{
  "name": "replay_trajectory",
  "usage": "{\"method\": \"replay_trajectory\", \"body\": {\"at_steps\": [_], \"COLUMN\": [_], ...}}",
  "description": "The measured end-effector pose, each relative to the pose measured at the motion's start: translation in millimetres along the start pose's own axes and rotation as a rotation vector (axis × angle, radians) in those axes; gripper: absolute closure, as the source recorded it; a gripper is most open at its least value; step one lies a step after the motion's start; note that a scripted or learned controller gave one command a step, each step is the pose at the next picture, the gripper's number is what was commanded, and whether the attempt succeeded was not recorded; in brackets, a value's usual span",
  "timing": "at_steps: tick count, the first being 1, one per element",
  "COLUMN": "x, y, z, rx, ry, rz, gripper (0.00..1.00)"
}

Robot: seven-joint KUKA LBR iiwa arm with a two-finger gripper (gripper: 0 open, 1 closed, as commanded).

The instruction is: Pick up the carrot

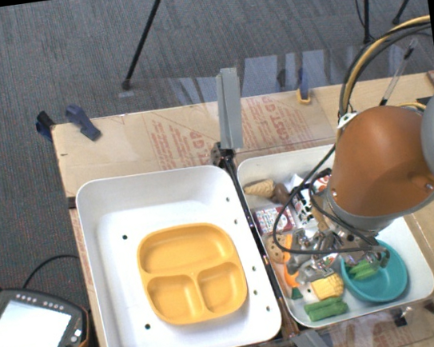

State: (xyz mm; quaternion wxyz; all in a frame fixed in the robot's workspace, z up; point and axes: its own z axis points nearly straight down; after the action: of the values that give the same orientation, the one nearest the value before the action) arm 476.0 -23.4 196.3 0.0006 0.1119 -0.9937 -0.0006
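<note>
Arm (381,164) low over right bin (420,255)

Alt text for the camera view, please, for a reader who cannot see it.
A grey robot arm with an orange band reaches from the right over the right white bin, its gripper low among cluttered toy food beside an orange carrot and a teal bowl. The left white bin holds a yellow divided plate.
</note>
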Motion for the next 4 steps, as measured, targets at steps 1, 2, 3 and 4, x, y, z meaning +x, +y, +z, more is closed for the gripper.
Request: {"method": "replay_trajectory", "body": {"at_steps": [1,2,3,4], "x": [-54.5,-38.3,-13.0,-47.2], "y": [121.7,37.2,33.8,32.0], "z": [-53.2,-172.8,0.8,-127.7], "rx": [-0.003,0.005,-0.005,0.002], "ry": [-0.007,-0.016,0.009,-0.007], "rz": [0.073,-0.043,-0.394,-0.892], "gripper": [1.0,1.0,1.0,1.0]}}
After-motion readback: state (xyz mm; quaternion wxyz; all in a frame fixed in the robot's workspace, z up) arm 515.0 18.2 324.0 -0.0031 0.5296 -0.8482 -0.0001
